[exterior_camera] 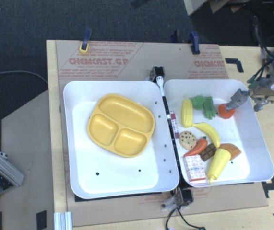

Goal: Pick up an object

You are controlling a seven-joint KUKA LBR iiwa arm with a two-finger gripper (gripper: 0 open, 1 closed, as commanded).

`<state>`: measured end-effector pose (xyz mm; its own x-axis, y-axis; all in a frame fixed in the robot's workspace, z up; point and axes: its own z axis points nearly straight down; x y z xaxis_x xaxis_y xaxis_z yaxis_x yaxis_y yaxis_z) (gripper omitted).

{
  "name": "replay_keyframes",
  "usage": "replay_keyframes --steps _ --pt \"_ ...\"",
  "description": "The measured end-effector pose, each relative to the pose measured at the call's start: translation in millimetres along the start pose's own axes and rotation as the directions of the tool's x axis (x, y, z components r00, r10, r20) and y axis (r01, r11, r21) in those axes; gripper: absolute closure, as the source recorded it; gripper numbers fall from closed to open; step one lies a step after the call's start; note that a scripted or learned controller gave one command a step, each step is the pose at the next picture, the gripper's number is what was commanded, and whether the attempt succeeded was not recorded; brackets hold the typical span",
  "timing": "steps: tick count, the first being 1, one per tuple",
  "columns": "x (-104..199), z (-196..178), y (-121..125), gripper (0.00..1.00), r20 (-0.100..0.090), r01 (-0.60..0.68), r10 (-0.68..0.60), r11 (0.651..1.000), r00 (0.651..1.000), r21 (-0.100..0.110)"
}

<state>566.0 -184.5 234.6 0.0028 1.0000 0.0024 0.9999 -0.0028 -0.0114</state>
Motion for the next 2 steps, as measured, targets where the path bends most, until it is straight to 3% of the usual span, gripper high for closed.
replay_keyframes --steps 1,2 --pt "0 -7 3 0.00 0.003 0.003 -0.003 1.000 1.000 -0.012" --pt "5 38 8 0.00 0.001 0.004 -0.004 1.000 1.000 -0.007"
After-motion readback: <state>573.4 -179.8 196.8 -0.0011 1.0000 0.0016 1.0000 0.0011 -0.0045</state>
